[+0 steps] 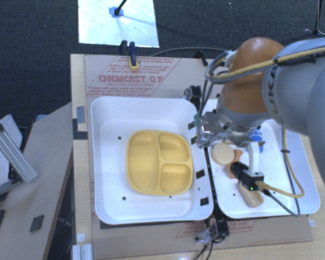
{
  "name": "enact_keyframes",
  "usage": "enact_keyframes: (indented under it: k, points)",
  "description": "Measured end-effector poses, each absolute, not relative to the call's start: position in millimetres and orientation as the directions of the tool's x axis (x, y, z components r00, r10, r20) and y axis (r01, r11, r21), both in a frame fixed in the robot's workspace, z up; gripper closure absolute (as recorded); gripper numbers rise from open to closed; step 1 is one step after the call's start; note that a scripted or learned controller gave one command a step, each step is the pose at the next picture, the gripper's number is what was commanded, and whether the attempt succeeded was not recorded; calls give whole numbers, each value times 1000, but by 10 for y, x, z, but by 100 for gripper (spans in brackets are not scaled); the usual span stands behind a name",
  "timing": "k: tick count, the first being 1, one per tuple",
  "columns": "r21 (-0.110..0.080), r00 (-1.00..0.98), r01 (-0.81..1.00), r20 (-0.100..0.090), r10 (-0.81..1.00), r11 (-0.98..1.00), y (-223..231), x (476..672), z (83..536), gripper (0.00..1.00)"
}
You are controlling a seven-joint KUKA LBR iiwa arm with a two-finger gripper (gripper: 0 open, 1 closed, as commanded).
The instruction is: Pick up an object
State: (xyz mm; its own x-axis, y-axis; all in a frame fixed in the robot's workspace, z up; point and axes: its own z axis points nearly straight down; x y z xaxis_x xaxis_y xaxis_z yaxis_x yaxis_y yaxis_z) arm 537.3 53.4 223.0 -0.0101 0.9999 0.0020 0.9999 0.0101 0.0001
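"CHEMCAST GP" board, yellow divided tray

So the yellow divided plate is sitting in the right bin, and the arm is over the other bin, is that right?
Not quite. The camera view shows the yellow divided plate in the left bin; the arm is over the right bin.

Bench on dark carpet

Dark carpet surrounds the bench; a pale sheet lies at eleven o'clock, aluminium rail at nine.
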Motion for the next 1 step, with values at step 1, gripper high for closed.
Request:
enact_keyframes:
  k: [1]
  points:
    - [1,-10,1000,2,1000,10,1033,5267,2198,100]
